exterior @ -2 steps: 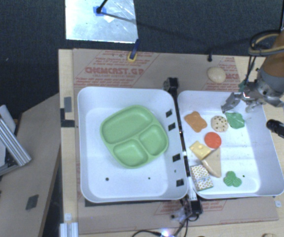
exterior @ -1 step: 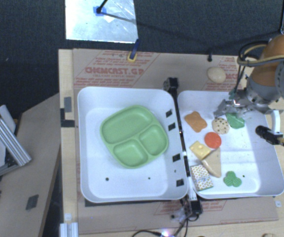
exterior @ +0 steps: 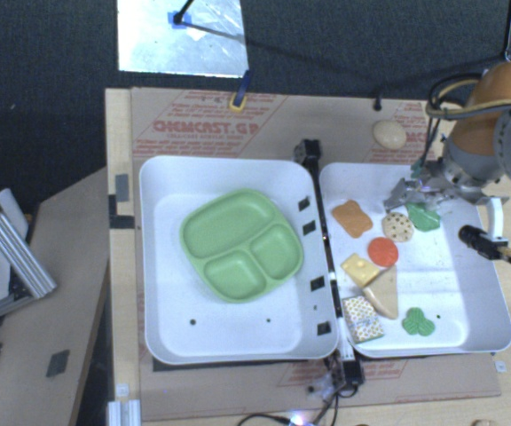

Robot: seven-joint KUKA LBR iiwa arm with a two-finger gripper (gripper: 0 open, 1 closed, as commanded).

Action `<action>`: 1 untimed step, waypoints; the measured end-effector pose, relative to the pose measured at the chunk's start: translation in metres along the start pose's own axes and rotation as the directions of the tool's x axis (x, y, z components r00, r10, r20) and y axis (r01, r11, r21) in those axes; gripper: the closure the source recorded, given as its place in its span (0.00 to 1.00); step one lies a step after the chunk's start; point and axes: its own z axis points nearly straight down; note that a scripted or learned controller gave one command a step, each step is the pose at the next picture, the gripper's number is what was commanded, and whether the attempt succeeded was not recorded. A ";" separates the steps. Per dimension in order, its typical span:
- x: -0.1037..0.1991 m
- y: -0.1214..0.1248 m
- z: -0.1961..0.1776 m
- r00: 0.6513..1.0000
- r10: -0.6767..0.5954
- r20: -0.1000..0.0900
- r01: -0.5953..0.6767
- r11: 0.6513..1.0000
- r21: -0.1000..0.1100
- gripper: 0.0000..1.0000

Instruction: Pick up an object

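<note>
Left bin [exterior: 162, 264] bearing a green divided tray [exterior: 240, 244]; right bin [exterior: 486, 313] with toy foods. Gripper [exterior: 418, 195] low over the right bin's far side, fingers apparently spread narrowly, grasping nothing. A green piece [exterior: 425, 219], possibly a leaf, lies just beneath the fingertips, beside a speckled cookie [exterior: 398, 227].

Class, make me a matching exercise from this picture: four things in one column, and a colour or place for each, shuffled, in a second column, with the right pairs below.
Things:
1. divided plate
2. round disc
3. cookie
4. cheese wedge

Descriptions:
A. yellow with holes
B. red-orange
C. light green, in the left bin
D. pale with dark spots, near the gripper

Pairs: 1-C, 2-B, 3-D, 4-A
</note>
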 end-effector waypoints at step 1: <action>-0.001 0.002 -0.013 1.000 -0.002 0.004 0.002 1.000 -0.008 1.00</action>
